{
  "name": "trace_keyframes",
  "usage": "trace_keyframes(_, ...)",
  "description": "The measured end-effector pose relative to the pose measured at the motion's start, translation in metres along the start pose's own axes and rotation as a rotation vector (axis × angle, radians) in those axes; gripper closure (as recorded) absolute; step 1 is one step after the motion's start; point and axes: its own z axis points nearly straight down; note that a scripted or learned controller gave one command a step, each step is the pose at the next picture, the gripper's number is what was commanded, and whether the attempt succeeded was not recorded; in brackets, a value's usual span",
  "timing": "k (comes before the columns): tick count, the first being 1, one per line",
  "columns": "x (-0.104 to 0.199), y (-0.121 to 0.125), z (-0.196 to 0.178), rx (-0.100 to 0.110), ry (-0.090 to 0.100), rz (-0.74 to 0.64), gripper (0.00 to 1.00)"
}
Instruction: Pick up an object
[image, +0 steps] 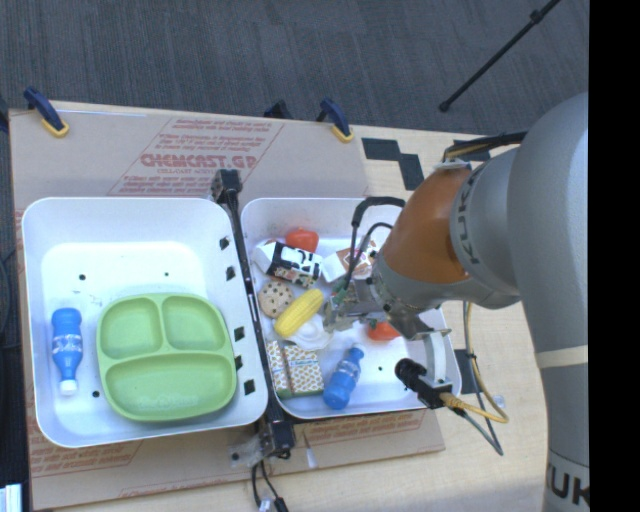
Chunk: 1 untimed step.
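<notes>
Two bins side by side on my bench.
In my left bin (40, 240) a divided plate (165, 357) lies right of a bottle (66, 347); my right bin (262, 216) holds corn (299, 312), a cookie (273, 297) left of it, another bottle (342, 379) nearer me.

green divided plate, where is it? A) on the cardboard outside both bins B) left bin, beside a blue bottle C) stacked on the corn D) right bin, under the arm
B: the green divided plate lies flat in the left bin, with a blue bottle to its left.

Red print on the cardboard sheet (200, 150) behind the bins reads "CHEMCAST GP" — smaller lines too blurred.
</notes>
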Motion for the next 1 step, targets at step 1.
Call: trace_keyframes(1, -0.0275, 0.0916, -0.0737, -0.007, 0.000, 0.008, 1.00)
